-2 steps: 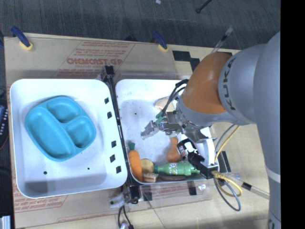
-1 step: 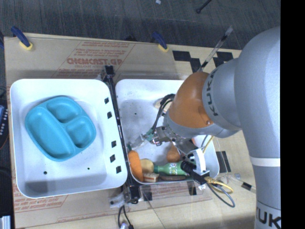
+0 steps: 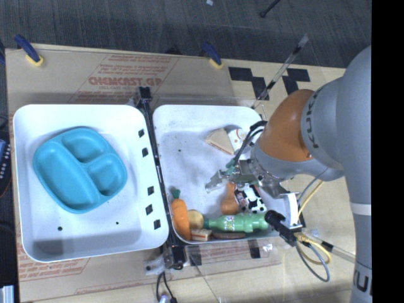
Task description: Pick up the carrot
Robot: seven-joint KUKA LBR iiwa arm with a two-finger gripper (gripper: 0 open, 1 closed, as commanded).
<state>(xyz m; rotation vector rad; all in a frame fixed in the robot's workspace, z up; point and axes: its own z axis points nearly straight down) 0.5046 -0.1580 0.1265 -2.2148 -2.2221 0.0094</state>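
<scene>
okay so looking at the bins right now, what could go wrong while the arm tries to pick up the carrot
1. The carrot lies tight against the near left corner of the right bin, so the wall could block a finger.
2. A small yellowish item and the green bottle crowd beside it; the hand might catch one of those instead.
3. The hand sits over a different orange piece, apart from the carrot, so closing here would likely miss it.
</scene>
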